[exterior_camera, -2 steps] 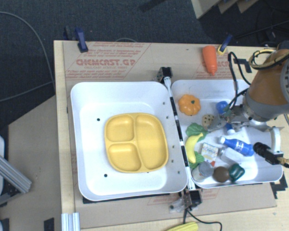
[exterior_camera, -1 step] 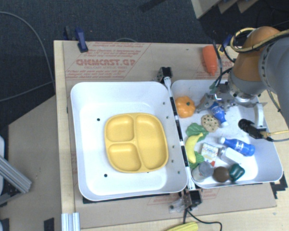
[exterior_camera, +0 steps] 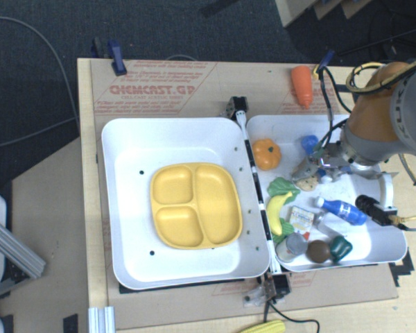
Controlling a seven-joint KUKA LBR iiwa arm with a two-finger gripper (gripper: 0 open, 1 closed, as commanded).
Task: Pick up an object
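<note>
Cluttered right bin [exterior_camera: 381,245] on the desk: tool [exterior_camera: 317,168] (grip state unclear) hovers near the light, rigid orange [exterior_camera: 266,154]; grasp across its middle.

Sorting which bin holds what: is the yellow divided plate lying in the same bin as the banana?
No: the yellow divided plate lies in the left bin, while the banana lies in the right bin.

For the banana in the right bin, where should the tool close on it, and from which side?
Probably from straight above, closing across the middle of the banana. It lies flat and curved beside the right bin's left wall, so a side approach looks blocked. Green leaves crowd its upper end and a small carton sits close on its right, so the fingers would need to straddle its narrow width.
</note>
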